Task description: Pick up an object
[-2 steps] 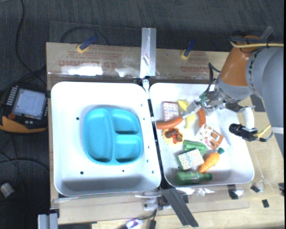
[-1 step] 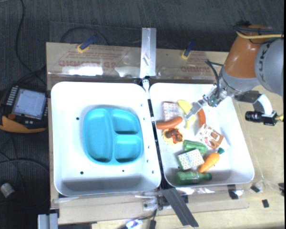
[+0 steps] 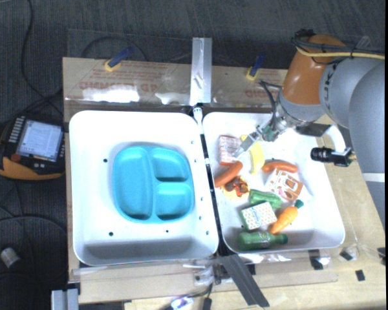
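Grey metal fingers (image 3: 253, 140) reach down into the upper part of the right bin (image 3: 323, 192), and whether they are apart or together cannot be told at this size. The gripper (image 3: 249, 143) has its tips right at the top end of a yellow banana-like piece (image 3: 255, 159), beside a small red-and-white packet (image 3: 228, 147) just left of them. Below the tips lie an orange sausage (image 3: 227, 172) and a dark brown-red lump (image 3: 237, 186); lower right sit another orange sausage (image 3: 280, 166), a red-and-white card (image 3: 286, 186), a green pepper-like piece (image 3: 265, 197), a checkered box (image 3: 258, 215), a carrot (image 3: 284, 219) and a dark green cucumber (image 3: 262, 239). Nothing is visibly between the fingers. Far left of them, the left bin (image 3: 90, 173) holds a blue divided tray (image 3: 152, 181). Behind the wrist rises the orange band (image 3: 305, 77) of the arm.
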